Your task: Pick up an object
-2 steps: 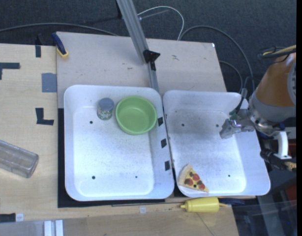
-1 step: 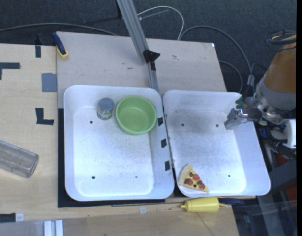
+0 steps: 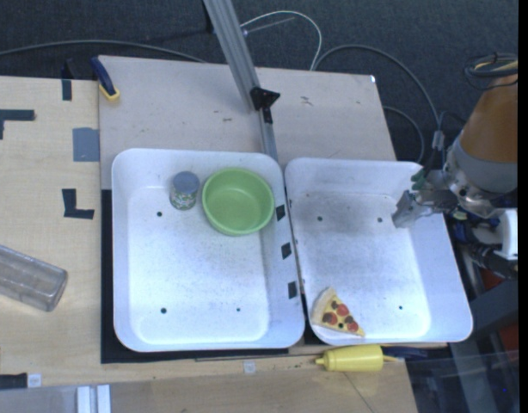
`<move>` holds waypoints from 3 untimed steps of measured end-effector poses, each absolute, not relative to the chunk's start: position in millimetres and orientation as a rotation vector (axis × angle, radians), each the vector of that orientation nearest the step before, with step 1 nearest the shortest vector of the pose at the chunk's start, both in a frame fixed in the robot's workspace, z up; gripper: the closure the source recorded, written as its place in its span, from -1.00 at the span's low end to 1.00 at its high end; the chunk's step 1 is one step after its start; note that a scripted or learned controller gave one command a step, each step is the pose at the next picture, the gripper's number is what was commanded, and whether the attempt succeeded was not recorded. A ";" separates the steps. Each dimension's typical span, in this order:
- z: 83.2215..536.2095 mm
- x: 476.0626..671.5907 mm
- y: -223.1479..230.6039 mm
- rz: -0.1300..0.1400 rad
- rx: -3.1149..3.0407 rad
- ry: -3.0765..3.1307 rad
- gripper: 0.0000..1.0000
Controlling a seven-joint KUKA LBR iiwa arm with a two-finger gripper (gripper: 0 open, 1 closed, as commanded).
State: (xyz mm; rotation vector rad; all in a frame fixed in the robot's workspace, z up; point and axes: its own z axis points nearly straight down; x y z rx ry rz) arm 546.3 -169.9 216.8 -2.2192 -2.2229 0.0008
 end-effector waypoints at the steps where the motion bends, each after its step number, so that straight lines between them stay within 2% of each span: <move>1: 227.5 562.4 -115.1 -0.002 -2.212 -2.228 1.00; 3: 243.1 600.3 -6.4 -0.002 -2.211 -2.229 1.00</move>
